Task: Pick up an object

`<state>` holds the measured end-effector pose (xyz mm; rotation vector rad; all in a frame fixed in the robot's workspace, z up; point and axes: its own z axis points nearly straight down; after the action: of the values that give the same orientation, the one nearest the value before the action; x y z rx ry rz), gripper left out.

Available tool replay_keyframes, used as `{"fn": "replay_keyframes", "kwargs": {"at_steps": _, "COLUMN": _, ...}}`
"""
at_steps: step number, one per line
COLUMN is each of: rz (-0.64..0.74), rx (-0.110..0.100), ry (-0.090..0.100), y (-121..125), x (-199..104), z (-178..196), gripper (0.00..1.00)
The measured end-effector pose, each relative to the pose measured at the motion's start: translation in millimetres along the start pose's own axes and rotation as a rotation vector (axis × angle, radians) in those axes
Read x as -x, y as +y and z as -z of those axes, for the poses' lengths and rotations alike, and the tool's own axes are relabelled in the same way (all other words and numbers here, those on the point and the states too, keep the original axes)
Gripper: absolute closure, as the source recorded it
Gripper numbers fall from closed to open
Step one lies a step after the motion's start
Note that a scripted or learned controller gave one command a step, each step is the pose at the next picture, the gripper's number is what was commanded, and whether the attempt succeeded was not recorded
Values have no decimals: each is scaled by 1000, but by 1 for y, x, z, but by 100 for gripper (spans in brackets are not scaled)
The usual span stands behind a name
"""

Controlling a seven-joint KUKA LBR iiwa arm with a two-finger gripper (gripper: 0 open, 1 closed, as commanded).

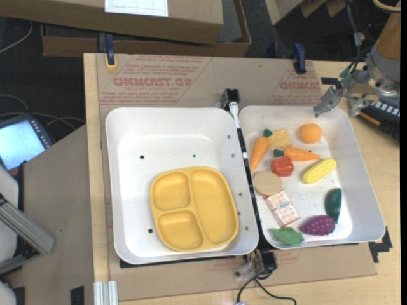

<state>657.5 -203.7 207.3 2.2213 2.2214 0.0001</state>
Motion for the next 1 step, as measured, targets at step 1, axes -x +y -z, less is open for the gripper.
{"fn": "replay_keyframes", "kwargs": {"at_steps": 1, "rz": 2, "rx": -7, "ry": 2, "y": 8, "x": -3, "z": -89, "gripper": 0}}
